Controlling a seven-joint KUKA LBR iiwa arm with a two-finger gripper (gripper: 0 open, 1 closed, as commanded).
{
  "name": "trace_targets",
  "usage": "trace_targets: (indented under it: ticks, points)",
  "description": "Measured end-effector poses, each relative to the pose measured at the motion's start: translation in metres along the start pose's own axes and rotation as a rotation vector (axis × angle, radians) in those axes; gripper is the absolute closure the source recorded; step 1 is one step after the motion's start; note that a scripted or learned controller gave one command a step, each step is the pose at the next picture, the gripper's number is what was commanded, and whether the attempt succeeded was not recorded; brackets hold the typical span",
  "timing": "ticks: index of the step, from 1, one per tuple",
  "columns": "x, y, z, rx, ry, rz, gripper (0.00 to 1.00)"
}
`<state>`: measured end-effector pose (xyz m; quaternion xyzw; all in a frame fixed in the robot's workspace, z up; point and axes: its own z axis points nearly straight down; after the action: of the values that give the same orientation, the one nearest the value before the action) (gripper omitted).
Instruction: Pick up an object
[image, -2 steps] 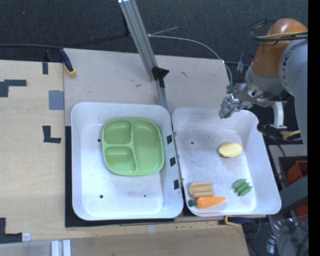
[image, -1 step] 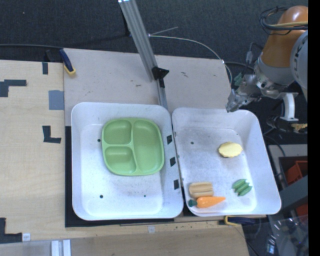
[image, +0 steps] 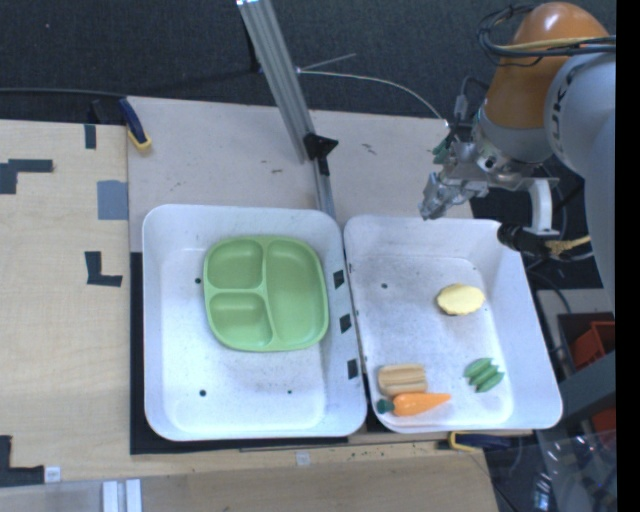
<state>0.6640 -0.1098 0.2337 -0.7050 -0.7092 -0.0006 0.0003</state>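
From the camera above the bench (image: 230, 175), two shallow white bins are seen side by side. A green divided plate (image: 266, 293) is carried in the left bin (image: 165, 330), toward its far half. In the right bin (image: 520, 300) four small items are spread: a yellow rounded toy food (image: 460, 299) near the right wall at mid-depth, a tan bread-like piece (image: 401, 379) and an orange carrot (image: 421, 404) close together at the near edge by the left corner, and a green pea pod (image: 484, 374) toward the near right corner.

The end effector (image: 440, 198) is held above the far edge of the right bin, at its middle, with nothing seen between its parts; whether they are apart or together cannot be told. The yellow item is judged the nearest candidate, lying nearer the camera and slightly to the right of the end effector. Its long axis runs roughly parallel to the bin's far edge. The carrot's axis is laid similarly.

The arm is brought in from the far right corner of the bench, its orange band (image: 545, 50) raised above the wrist, which is angled downward toward the bin.
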Motion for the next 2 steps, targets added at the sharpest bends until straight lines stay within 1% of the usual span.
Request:
trace_targets:
  ticks: [1,2]
  points:
    - [0.044,-0.002,-0.001,0.002,0.000,0.000,1.00]
    - [0.108,-0.003,0.004,0.003,0.001,-0.001,1.00]
